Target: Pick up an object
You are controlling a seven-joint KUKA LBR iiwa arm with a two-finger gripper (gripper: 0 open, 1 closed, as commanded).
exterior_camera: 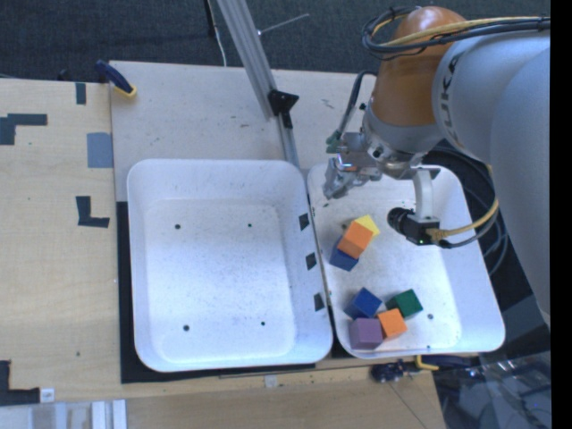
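Approach step: gripper (pixel 338 184), finger state not discernible, is poised at the right bin's (pixel 465 333) far-left corner with nothing seen held; orange block (pixel 357 237) lies just beside; a descent onto it is judged required.

Partial "KU" lettering on the arm (pixel 465 79), nothing else legible
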